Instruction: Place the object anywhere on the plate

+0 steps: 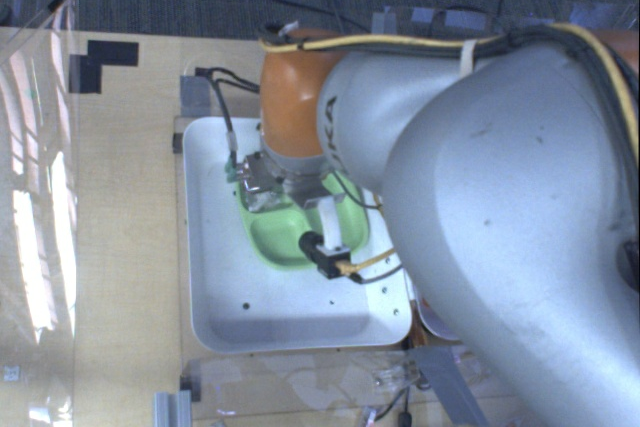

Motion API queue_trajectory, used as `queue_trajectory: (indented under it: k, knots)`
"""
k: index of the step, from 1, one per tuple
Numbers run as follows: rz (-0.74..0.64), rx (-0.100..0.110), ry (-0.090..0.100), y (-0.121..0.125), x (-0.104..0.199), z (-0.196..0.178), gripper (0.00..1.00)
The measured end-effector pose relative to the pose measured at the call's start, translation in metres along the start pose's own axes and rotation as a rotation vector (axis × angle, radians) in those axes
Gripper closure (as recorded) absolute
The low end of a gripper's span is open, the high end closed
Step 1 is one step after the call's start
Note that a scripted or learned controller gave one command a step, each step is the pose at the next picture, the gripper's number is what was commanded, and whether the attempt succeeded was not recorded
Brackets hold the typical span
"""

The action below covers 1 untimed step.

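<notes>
Your gripper (300,205) is down low over the green plate (285,240) in the left white bin (215,245), right on top of it from this angle. You cannot tell how it is set, wide or narrow, because the wrist body covers that part. You can see the orange band (290,105) just above the wrist, and the big grey arm (500,175) sweeping in from the right, covering most of the right side of the bench. Green plate sits in the upper middle of that bin, its lower left edge showing clear of the wrist. A black connector with a yellow cable (335,260) hangs off the wrist, over the plate's right side. As for the object to be placed, you cannot pick it out; if it is under the wrist, it is hidden. Pale wooden table (120,215) lies left of the bin, with black tape marks (100,60) near its far corner.
</notes>
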State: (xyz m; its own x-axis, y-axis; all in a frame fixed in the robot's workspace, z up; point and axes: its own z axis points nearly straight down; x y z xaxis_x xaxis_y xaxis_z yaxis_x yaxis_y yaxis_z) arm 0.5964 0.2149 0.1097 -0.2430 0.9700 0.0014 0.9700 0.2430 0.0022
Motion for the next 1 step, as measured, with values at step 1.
queue_trajectory:
  k: [1]
  knots:
    - [-0.276,0.004,0.001,0.0705,-0.0237,0.0179,1.00]
